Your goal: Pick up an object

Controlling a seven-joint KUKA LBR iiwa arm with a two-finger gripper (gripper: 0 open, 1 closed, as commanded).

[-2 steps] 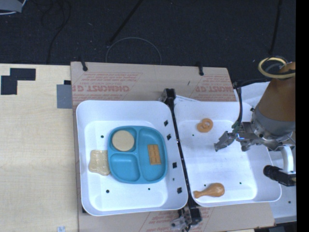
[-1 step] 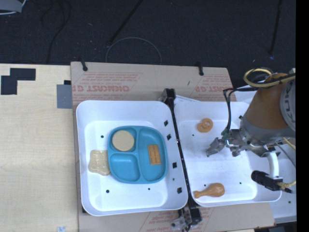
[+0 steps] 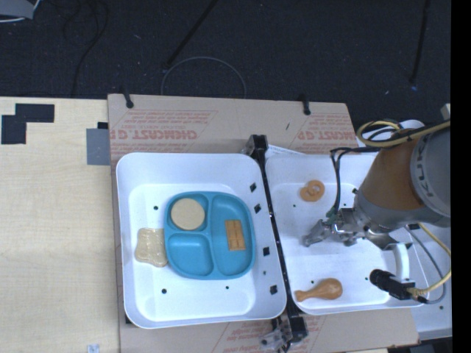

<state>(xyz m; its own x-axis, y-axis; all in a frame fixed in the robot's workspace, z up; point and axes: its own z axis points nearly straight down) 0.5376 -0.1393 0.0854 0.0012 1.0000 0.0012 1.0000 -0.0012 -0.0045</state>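
My gripper hangs low over the middle of the right bin, its metal fingers pointing left, with the orange-banded wrist behind it to the right. An orange ring-shaped toy lies in the same bin, up and to the left of the fingers. A tan drumstick-shaped toy rests by the bin's front wall, below the gripper. Nothing shows between the fingers.
The left bin holds a blue divided tray with a round cracker and an orange bar in its compartments. A pale bread piece lies left of the tray. A black divider and cables border the right bin.
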